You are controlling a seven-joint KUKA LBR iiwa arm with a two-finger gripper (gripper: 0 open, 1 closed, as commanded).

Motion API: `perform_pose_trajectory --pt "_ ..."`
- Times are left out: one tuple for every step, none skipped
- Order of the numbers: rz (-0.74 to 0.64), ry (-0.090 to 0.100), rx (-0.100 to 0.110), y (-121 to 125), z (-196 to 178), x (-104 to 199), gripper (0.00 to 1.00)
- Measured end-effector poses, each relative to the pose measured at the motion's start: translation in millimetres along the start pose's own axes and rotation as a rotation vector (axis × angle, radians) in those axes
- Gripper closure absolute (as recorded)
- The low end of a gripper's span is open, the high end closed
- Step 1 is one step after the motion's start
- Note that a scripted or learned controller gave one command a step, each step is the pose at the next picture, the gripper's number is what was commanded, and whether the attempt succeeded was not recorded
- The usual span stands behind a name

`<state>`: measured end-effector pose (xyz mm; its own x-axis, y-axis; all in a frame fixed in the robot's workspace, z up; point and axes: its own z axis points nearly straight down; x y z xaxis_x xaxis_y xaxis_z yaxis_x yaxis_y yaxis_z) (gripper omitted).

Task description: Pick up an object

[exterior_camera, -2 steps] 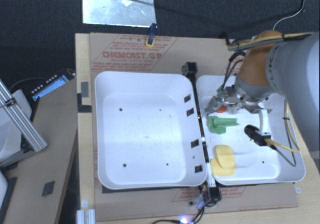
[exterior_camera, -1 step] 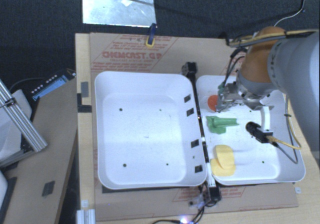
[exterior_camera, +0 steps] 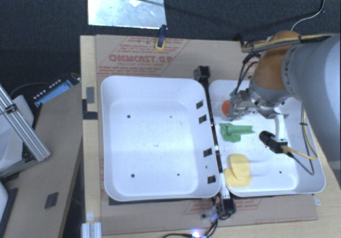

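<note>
"Yellow piece first, is it?"

"Yes. Closest to the camera, a rounded yellow piece [exterior_camera: 238,170] lies in the right bin [exterior_camera: 279,178], at the bin's 7 o'clock corner. It is just beside the wall that meets the left bin [exterior_camera: 154,141]."

"And beyond it?"

"A green block [exterior_camera: 234,131] lies flat at about 9 o'clock, apart from the yellow piece. Farther still, near 10 o'clock, sits a small red-orange thing [exterior_camera: 226,107], too small for me to name."

"Where are you?"

"My gripper [exterior_camera: 238,103] is low over the right bin at about 11 o'clock. It is just beside the red-orange thing, on its 3 o'clock side. Whether my grip is spread or closed I cannot tell. My grey arm [exterior_camera: 311,72], with its orange band [exterior_camera: 269,69], reaches in from 3 o'clock."
</note>
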<state>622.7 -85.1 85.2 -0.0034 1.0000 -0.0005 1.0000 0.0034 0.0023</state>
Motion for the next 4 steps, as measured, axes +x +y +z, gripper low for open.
perform_pose_trajectory --pt "-0.001 0.001 -0.001 13 0 0 1.0" --pt "-0.001 -0.003 -0.016 42 -181 -13 1.0" --pt "-0.005 0.002 0.001 -7 -217 63 1.0" --pt "-0.006 0.003 -0.017 -45 -419 107 1.0"
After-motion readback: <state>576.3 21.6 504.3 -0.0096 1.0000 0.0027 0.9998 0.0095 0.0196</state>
